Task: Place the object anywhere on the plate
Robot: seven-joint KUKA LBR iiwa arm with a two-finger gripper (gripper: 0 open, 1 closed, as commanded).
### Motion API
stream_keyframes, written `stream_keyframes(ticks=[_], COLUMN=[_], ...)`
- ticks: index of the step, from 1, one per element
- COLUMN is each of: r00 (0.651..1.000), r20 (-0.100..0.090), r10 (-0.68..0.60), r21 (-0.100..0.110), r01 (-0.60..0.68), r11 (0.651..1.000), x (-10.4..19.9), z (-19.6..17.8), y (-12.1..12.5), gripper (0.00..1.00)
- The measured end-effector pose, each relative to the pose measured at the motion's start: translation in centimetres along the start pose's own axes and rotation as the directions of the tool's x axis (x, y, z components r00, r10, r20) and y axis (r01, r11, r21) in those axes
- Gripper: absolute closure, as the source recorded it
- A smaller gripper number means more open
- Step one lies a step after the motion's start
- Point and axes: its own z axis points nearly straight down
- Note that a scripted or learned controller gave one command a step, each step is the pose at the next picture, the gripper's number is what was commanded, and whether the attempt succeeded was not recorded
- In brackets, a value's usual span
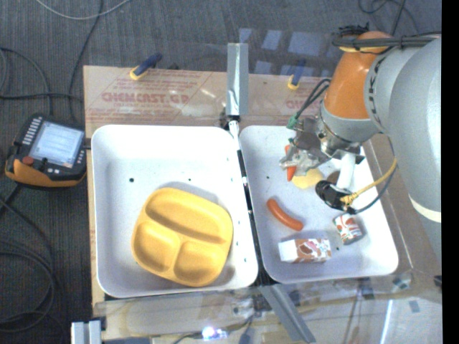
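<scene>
A yellow plate (183, 235) with three compartments lies in the left bin (122, 149), toward its front. My gripper (300, 158) is down in the back part of the right bin (380, 256). Right at it sit a small orange-red piece (290, 166) and a pale yellow piece (305, 180); I cannot make out whether either is held. An orange-red sausage (285, 214) lies in the middle of the right bin, apart from the gripper.
A small red-and-white can (347, 228) and a white and brown carton (305, 249) lie at the front of the right bin. A black cable loop (330, 194) hangs from the wrist. A metal divider (235, 84) stands between the bins. A teach pendant (49, 151) rests at left.
</scene>
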Motion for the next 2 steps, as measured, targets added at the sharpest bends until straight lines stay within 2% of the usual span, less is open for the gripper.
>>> stream_keyframes(ticks=[1,2], r00=[0.979,0.997], r20=[0.001,0.001], r10=[0.202,0.072], r21=[0.002,0.0], r01=[-0.202,-0.072], r11=[0.979,0.997], x=[5.8,10.1], z=[0.1,0.0], y=[-9.2,-13.2], gripper=[1.0,1.0])
